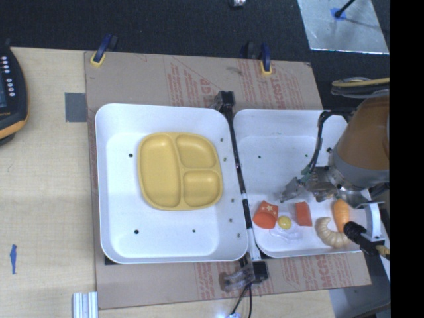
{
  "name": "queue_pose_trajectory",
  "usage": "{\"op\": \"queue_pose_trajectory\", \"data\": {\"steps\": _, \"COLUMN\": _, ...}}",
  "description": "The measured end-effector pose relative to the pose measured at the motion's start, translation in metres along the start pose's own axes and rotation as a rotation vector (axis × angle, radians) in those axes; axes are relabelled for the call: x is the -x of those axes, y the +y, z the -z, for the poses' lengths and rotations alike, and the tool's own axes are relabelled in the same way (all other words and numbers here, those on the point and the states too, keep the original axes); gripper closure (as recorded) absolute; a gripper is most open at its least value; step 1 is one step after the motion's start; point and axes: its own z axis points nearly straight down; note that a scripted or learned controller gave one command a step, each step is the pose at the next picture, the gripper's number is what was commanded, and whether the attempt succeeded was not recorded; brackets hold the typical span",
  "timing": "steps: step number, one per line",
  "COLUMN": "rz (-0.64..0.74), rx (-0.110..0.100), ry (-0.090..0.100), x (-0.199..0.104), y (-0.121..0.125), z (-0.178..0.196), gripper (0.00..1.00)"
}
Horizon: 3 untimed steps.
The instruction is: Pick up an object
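The end effector (296,188) is seen low over the right bin (278,134), reached in from the right, with nothing visibly held; how far it is opened cannot be told. The loose objects are gathered along that bin's near edge: an orange-red piece (265,216), a small yellow piece (284,222), a red block (303,213), a carrot (341,214) and a pale curved piece (327,233) (the block lies just below the end effector). A yellow compartment plate (179,171) is found in the left bin (119,230).

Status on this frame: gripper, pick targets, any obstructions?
Gripper low over right bin, grasp unconfirmed. Small items clustered at bin's near edge. Yellow tray in left bin.
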Motion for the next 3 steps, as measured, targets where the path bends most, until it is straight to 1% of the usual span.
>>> {"op": "queue_pose_trajectory", "data": {"steps": 1, "rz": -0.005, "rx": 0.003, "ry": -0.002, "x": 0.03, "y": -0.021, "z": -0.033, "gripper": 0.0}}
{"op": "queue_pose_trajectory", "data": {"steps": 2, "rz": -0.001, "rx": 0.014, "ry": -0.006, "x": 0.031, "y": -0.017, "z": -0.018, "gripper": 1.0}}
{"op": "queue_pose_trajectory", "data": {"steps": 3, "rz": 0.003, "rx": 0.019, "ry": -0.007, "x": -0.024, "y": 0.027, "z": -0.023, "gripper": 1.0}}
